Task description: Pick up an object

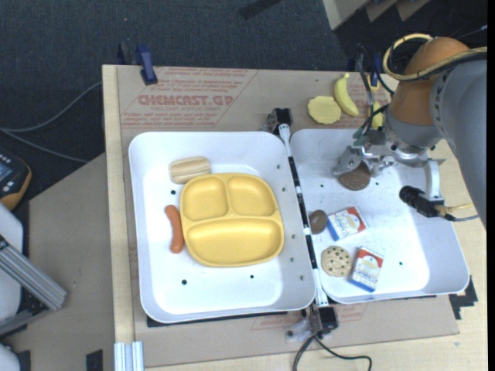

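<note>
My gripper [360, 163] hangs low over the far left part of the right bin [433, 277], and its fingers look spread open. A brown round patty [356, 180] lies on the bin floor just in front of and under the fingertips, and nothing is lifted between them. Further forward in the same bin lie a small blue and white carton [346, 222], a second carton with red and orange print [366, 268], a chocolate-chip cookie [334, 260] and a small brown lump [317, 221] against the left wall.
The left bin [155, 284] holds a yellow divided tray [230, 219], a red sausage [175, 228] and a tan bun [190, 168]. On the bench behind the right bin lie a banana [346, 95] and a yellow slice [325, 110].
</note>
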`<state>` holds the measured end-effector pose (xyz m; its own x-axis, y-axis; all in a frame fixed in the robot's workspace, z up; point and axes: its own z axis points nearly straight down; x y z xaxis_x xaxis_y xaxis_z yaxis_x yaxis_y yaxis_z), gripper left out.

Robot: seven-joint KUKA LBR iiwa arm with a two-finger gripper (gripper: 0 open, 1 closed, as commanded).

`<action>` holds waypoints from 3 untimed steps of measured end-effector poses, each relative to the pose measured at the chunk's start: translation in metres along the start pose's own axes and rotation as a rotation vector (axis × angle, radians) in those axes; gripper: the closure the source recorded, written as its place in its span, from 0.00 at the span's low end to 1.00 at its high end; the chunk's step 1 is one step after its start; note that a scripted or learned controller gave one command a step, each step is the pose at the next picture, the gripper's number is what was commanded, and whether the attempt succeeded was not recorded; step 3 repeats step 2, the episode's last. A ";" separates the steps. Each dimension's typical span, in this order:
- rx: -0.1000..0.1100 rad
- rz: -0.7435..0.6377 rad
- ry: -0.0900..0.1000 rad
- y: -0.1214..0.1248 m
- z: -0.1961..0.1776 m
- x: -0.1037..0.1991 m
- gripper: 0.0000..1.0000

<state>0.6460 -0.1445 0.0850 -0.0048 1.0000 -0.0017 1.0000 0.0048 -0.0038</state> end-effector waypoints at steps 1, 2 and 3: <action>-0.018 -0.003 0.002 0.011 -0.108 0.064 1.00; 0.000 0.001 0.004 -0.042 -0.129 0.101 1.00; 0.000 0.001 0.004 -0.042 -0.129 0.101 1.00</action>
